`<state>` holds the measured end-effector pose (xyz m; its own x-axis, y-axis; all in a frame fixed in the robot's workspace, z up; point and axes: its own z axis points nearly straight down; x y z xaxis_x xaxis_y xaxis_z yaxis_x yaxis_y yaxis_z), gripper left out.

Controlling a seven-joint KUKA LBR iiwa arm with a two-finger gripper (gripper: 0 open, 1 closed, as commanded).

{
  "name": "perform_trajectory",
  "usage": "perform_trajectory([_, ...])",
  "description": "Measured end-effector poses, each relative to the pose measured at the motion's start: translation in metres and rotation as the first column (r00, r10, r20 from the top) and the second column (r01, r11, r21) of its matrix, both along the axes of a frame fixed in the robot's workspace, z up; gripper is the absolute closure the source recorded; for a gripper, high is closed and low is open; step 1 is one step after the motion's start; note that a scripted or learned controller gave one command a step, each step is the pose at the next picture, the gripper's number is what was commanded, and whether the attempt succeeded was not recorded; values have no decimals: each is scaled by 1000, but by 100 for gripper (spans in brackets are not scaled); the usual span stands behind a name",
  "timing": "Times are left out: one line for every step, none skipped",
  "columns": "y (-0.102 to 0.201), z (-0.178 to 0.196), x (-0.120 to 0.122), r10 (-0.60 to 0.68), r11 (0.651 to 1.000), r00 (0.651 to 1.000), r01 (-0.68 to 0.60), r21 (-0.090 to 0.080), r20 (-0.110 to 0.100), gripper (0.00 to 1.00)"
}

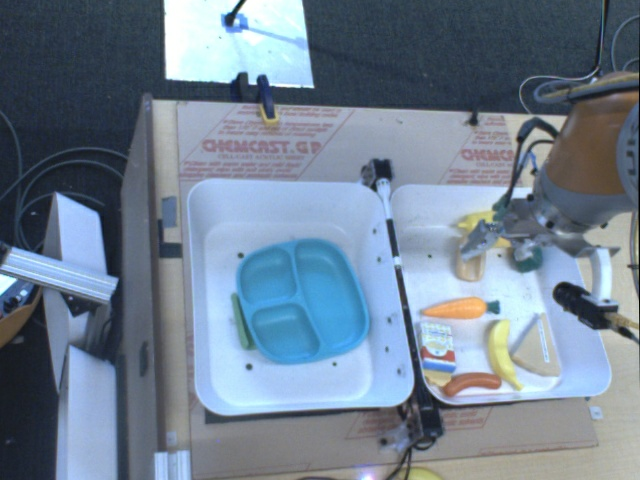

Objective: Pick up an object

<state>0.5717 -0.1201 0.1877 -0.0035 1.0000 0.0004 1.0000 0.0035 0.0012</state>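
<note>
White bins (215,268) on cardboard-lined bench (300,138); dark carpet (80,48) around; fingers (487,234) state unclear, possibly near beige item (469,263).

A blue divided plate (300,300) lies in the left bin (215,208).

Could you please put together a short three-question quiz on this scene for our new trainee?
1. True or false: the blue divided plate lies in the left bin.
2. Which item lies nearest the front edge of the right bin? A) carrot B) sausage C) banana
3. Fill in: the gripper hovers over the ____ part of the right bin.

Key
1. True; the plate lies in the middle of that bin, with a green strip along its left edge.
2. B; the sausage lies by the front rim, below the carrot and the banana.
3. Rear, near a yellow item and a tan one.
</note>
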Motion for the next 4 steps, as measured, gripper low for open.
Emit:
perform_trajectory([-22,-109,16,-4,1000,1000,4,-1,-3,0])
perform_trajectory([-15,-104,-13,-3,1000,1000,3,0,-4,0])
perform_trajectory([-4,-104,78,-2,1000,1000,2,4,-22,0])
perform_trajectory([-8,-103,75,-3,1000,1000,3,-1,0,0])
